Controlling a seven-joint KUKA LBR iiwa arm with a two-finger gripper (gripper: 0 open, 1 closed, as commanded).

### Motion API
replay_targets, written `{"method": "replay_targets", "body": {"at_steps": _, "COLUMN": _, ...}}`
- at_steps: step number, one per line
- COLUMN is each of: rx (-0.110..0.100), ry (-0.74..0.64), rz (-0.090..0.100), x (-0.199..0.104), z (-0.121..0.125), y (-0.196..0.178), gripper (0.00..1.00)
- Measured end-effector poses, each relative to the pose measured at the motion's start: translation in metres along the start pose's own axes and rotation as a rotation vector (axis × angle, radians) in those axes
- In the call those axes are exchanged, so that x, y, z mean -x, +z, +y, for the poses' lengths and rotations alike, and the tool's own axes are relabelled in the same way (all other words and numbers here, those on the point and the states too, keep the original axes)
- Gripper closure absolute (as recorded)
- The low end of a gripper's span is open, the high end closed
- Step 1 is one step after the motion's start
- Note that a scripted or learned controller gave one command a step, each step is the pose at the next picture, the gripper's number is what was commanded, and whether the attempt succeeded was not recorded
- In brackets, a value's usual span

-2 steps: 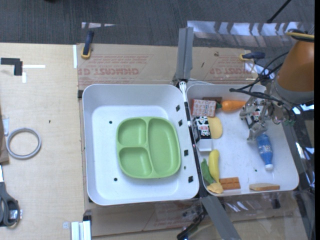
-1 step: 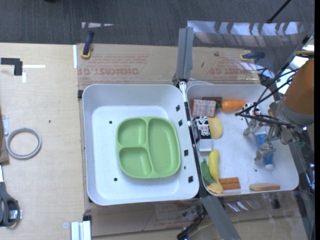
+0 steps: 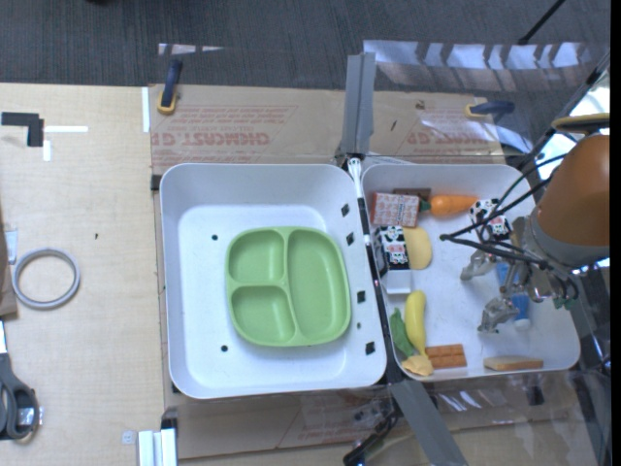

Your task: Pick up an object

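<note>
Overhead slanted view of both bins (image 3: 175, 289)

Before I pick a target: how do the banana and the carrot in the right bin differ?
The banana is yellow; the carrot is orange. The banana lies lengthwise toward the bin's near edge, beside the left wall; the carrot lies crosswise at the far wall. The banana touches other items at its lower end; the carrot sits next to a printed box. Both are small, elongated toy foods lying flat.

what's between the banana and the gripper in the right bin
Bare white bin floor in the camera view; nothing lies between the banana and the gripper.
</note>
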State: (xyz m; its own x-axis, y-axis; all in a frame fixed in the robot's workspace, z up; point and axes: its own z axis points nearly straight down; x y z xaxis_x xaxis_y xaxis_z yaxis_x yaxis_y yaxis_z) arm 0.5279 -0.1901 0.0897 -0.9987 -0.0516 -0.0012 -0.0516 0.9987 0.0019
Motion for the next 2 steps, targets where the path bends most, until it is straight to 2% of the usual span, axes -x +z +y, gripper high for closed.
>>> {"method": "replay_targets", "body": {"at_steps": 1, "rx": 0.000, "ry": -0.004, "rz": -0.002, "x": 0.002, "z": 0.001, "y": -0.007, "gripper": 1.00}}
{"method": "replay_targets", "body": {"at_steps": 2, "rx": -0.001, "ry": 0.051, "rz": -0.002, "x": 0.064, "z": 0.029, "y": -0.163, "gripper": 1.00}}
